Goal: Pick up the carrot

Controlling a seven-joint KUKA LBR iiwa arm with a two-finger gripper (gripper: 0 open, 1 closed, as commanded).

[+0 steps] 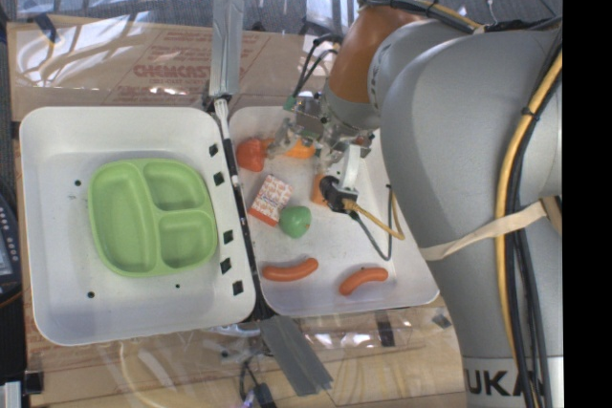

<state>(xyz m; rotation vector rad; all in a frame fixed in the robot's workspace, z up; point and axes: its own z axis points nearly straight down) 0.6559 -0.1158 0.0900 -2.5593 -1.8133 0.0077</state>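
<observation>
The grey arm (459,167) with its orange band fills the 3 o'clock side, nearest the lens, and reaches down into the right bin (411,287). Its tool (311,137) sits low at the bin's 12 o'clock end; whether it is released or clenched cannot be told from here. An orange piece, seemingly the carrot (302,149), lies right under the tool, partly hidden. There are two white bins on the worktop (143,62). The right bin also holds one red-orange rounded item (251,154) at the tool's 9 o'clock, one small printed box (272,199), one green ball-like item (295,222) touching the box, and two sausages (290,269) (364,279) at the 6 o'clock end. The left bin (57,301) holds one green divided tray (153,215) with three compartments.
</observation>
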